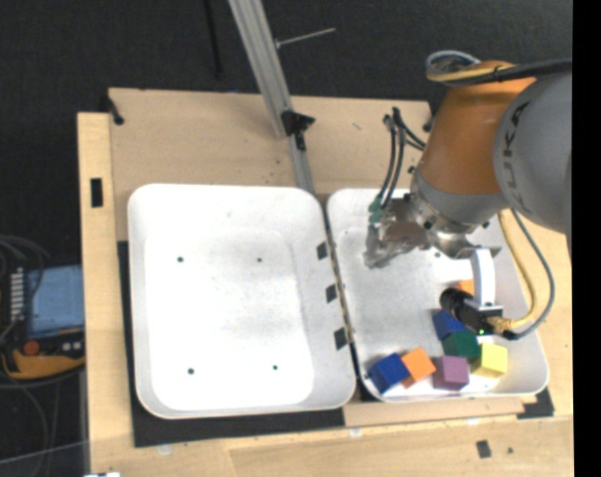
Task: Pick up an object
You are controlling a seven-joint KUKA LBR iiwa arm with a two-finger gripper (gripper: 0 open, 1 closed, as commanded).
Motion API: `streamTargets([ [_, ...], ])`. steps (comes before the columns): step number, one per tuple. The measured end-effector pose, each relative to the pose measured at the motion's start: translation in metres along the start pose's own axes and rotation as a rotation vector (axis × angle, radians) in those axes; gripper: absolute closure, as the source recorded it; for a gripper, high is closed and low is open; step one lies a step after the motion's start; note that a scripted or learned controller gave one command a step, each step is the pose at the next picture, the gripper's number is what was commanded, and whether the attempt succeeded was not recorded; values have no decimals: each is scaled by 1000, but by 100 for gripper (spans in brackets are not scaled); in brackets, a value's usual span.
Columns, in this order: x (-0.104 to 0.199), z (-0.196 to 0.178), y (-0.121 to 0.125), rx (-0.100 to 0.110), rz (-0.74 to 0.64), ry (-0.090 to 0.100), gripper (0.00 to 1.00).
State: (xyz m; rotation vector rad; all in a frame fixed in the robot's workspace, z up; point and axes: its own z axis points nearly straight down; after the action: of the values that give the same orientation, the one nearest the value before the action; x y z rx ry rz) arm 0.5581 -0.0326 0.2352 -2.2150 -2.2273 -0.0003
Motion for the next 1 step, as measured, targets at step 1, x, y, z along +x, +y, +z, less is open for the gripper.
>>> streamTargets([
  [1, 41, 5, -11, 0, 1, 0, 100],
])
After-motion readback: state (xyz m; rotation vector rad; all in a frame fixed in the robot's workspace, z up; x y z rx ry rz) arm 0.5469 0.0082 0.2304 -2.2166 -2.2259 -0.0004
